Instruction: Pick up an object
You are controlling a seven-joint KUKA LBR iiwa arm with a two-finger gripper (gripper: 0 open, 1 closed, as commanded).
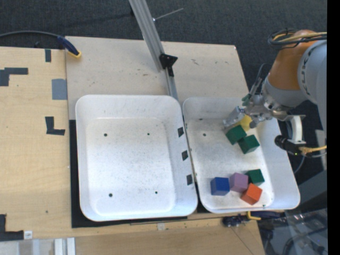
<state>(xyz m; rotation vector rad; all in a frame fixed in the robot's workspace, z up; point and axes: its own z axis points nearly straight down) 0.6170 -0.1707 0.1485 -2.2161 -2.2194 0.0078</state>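
Blocks filled the right bin [276,158], small, rigid and probably light, best pinched across two flat opposite faces. A yellow block [246,121] sat right at the gripper [240,118], partly hidden by it, with two green blocks [241,138] touching each other just below. Farther below, well apart from the gripper, lay a blue block [219,185], a purple block [239,181], an orange block [252,194] and another green one. Whether the gripper was spread or pressed together, I could not tell; it seemed to touch the yellow block.
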